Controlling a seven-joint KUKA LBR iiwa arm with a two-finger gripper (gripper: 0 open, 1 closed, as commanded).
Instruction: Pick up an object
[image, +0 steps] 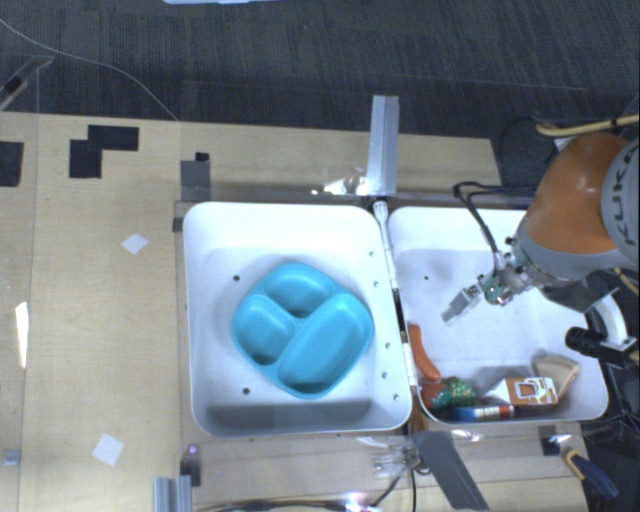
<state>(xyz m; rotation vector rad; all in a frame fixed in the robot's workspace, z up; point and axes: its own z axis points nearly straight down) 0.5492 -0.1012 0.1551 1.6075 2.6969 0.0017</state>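
Small objects lie along the right bin's near edge, below the pincer. The blue plate sits left. Pincer grip state: cannot tell.

You have two bins side by side: the left bin holds a divided tray at its middle. In the right bin, small objects crowd the near edge, with the gripper farther back.
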